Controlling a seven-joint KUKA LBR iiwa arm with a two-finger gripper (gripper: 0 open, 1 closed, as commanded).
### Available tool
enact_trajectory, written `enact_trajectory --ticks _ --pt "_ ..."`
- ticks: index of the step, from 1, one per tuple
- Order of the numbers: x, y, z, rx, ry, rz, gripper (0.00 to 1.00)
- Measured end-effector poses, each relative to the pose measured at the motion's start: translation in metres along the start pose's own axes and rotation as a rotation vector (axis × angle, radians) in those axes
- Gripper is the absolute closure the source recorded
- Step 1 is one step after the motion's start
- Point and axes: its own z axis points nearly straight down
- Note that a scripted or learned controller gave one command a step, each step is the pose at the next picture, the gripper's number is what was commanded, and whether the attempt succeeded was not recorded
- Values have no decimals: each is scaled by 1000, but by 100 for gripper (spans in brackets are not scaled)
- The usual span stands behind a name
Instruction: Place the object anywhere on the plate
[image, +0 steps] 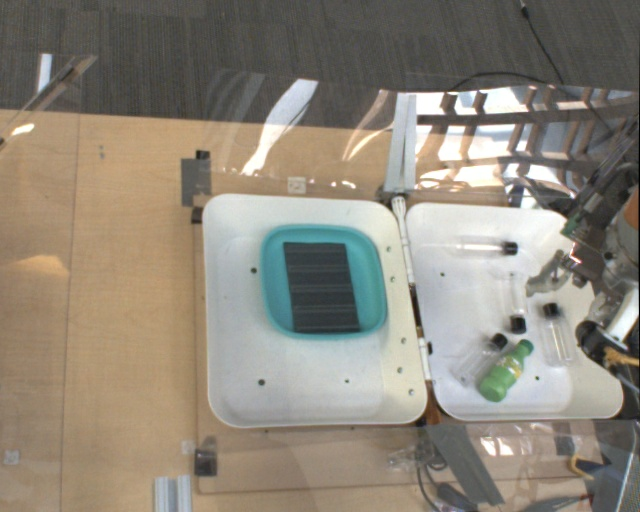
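Observation:
A teal plate (273, 300) sits in the left white bin (240, 390). A dark ribbed rectangular pad (320, 288) lies flat on the middle of the plate. In the right bin (450, 300) a small green bottle (503, 372) lies on its side near the front. Several clear tubes with black caps lie around it, one (485, 245) near the back. My gripper (552, 272) hangs over the right part of the right bin, above and apart from the bottle and far from the plate. Nothing shows in its grasp.
The arm (605, 250) comes in over the right bin's right rim. A grey divider post (402, 150) stands behind the seam between the bins. Cables and a metal frame (540, 110) lie at the back right. Bare wooden bench (100, 300) stretches to the left.

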Motion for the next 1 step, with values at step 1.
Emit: enact_trajectory --ticks 1 --pt "-32 -7 32 0 0 35 0"
